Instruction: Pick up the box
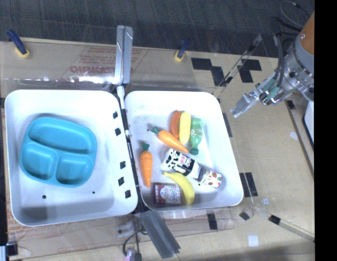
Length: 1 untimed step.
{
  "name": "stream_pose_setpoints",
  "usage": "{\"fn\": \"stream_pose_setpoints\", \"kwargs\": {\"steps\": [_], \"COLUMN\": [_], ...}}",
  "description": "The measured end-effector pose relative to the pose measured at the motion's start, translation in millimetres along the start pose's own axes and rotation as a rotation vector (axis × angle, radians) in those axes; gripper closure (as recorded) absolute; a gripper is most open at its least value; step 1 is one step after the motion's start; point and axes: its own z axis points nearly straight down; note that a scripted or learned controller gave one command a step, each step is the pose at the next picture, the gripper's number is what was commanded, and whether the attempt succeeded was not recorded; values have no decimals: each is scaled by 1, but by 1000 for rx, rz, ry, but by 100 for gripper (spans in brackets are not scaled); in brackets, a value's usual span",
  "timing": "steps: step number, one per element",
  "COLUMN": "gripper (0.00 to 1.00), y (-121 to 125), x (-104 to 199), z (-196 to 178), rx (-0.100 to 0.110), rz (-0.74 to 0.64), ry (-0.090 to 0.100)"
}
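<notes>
I have the gripper (241,106) parked outside the bins, off the upper right corner of the right bin (222,110), above bare bench. It hangs at a slant from the grey wrist, and I cannot tell how it is set from this view. Nothing is in it.

The box (179,161), the black-and-white cow-patterned carton, lies on its side in the right bin, toward the middle and lower part, well apart from the tool.

Risks, as I judge them:
- Crowding. A carrot (169,138) lies just above the box, a banana (182,184) just below it, and a small patterned carton (210,178) sits at its right end. A descent slightly off could land on a neighbour or pinch two things at once.
- The box lies askew to the bin walls; a grasp not turned to match could slide off a corner.
- A second carrot (146,167) and a dark jar (167,194) sit close by to the left and below.

Surface: tan bench (266,162) with black tape marks. The left bin (16,200) holds a blue divided tray (59,150). Dark floor beyond the bench's far edge.
</notes>
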Motion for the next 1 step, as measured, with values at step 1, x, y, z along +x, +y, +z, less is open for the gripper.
{"fn": "stream_pose_setpoints", "kwargs": {"steps": [1], "gripper": [100], "y": [2], "x": [-1], "z": [-10], "rx": [0], "rz": [-4], "ry": [-2]}}
